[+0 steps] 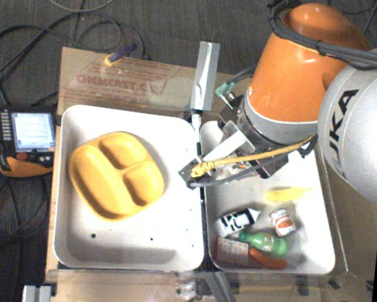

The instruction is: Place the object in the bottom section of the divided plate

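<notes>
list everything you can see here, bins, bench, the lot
divided plate: one, yellow, in left bin
left bin: one, white, on bench
right bin: one, white, beside the left bin
bottle: one, green, lying low in right bin
sausage-like item: one, red, just below bottle
small can: one, red and white, above bottle
packet: one, reddish, left of bottle
boxy item: one, black and white, left of can
flat item: one, yellow, above can
handheld screen unit: one, black and orange, left of bench
arm: one, grey and orange, over right bin
gripper: one, between the bins
</notes>
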Controlling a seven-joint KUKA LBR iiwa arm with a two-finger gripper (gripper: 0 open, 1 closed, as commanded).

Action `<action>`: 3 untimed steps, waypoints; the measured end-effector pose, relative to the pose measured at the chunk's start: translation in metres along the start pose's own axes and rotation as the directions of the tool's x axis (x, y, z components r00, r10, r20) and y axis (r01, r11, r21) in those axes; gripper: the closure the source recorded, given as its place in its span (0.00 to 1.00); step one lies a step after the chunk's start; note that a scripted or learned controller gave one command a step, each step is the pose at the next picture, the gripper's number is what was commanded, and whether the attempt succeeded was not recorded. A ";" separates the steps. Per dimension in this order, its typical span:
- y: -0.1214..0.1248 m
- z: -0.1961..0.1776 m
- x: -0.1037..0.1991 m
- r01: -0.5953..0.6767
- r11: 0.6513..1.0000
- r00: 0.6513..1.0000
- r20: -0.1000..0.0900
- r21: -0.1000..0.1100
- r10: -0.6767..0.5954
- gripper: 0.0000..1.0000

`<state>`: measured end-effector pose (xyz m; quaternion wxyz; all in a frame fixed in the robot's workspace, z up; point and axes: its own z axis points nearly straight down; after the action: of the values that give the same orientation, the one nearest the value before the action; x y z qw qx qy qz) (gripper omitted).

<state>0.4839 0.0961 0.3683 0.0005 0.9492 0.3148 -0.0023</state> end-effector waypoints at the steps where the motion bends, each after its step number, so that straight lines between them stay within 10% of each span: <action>1: -0.033 0.056 0.079 -0.072 0.997 0.997 0.001 0.001 0.072 1.00; 2: -0.029 0.277 0.025 -0.127 0.992 0.992 -0.010 0.004 0.127 1.00; 3: -0.027 0.279 0.017 -0.133 0.991 0.991 0.010 0.006 0.133 0.00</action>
<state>0.4801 0.1272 0.0894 -0.0007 0.9680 0.2509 -0.0078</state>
